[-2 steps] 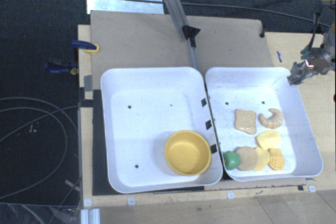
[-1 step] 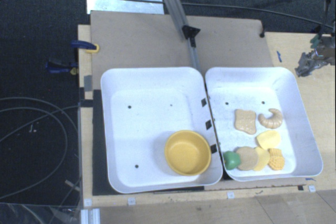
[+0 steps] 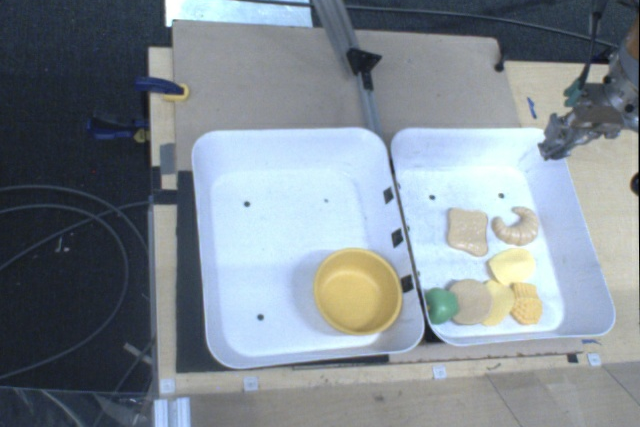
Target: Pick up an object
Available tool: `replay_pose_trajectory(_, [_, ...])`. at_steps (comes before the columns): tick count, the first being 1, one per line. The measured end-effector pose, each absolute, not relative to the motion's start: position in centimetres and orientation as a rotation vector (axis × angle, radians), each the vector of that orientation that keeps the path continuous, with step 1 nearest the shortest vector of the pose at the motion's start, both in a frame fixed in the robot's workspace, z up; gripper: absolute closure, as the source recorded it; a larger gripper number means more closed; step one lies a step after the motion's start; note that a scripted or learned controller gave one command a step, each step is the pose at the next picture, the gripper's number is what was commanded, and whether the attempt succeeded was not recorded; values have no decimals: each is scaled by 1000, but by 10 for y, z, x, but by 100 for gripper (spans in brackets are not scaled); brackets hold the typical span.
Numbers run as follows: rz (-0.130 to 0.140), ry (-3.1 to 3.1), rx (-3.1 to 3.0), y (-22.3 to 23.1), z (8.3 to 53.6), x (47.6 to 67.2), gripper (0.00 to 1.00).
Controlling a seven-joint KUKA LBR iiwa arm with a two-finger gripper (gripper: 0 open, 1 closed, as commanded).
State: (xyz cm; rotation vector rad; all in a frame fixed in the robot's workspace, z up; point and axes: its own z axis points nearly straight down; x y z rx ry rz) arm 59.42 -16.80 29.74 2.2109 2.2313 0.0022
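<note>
Arm: enters at the right edge, upper half of the view, angled down and to the left.
End effector: grey, pointing down-left, carrying nothing visible.

You see a yellow bowl in the left white bin, and tan bread, a beige croissant and a green piece in the right white bin.

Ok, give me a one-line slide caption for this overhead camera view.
Gripper hovers over the right bin's far corner, away from the toy food; yellow bowl in the left bin.
</note>
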Motion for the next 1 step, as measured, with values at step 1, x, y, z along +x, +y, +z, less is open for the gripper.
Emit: replay_pose_trajectory(1, [3,2231,2211,-126,293,586,100])
